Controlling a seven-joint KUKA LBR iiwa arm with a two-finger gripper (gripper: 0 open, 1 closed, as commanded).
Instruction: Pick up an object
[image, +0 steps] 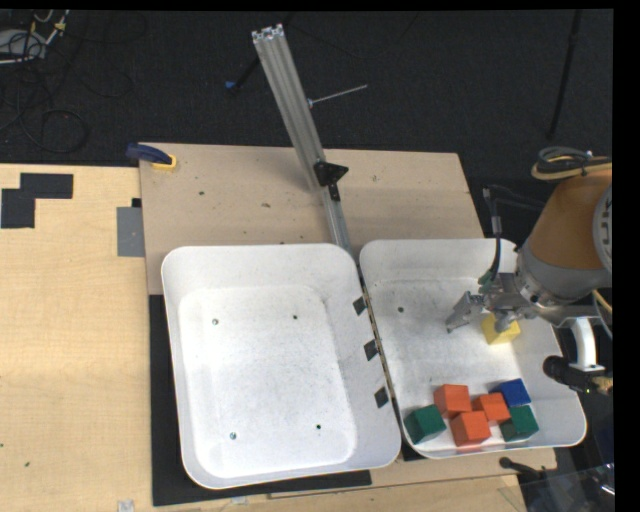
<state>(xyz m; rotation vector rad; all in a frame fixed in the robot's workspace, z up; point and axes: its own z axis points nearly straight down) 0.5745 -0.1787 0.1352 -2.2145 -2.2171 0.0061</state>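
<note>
Nearest, block cluster: orange, green and blue blocks sit bunched together at the near end of the right bin (420, 270); one green block (426, 423) lies on the cluster's left, an orange block (470, 427) beside it, another orange block (454, 398) just behind, a third orange block (493, 407) to the right, a blue block (515, 391) behind that, and a second green block (520, 424) at the right end.
Left bin: the left bin (260, 360) lies side by side with the right one, their rims touching along the middle.
Yellow block: a yellow block (501, 328) sits in the right bin, farther back than the cluster and apart from it, directly at the end effector's tips.
End effector: the end effector (487, 310) is low over the right bin, its grey fingers (462, 312) spread apart, with the yellow block just beside and partly under them; whether the block is clamped between them cannot be told.
Arm: the grey arm with its orange band (565, 225) reaches in from the right.
Surface: the wooden surface (400, 190) extends behind both bins.
Farthest, aluminium rail: an aluminium rail (295, 110) slants up from between the bins toward the dark background.
</note>
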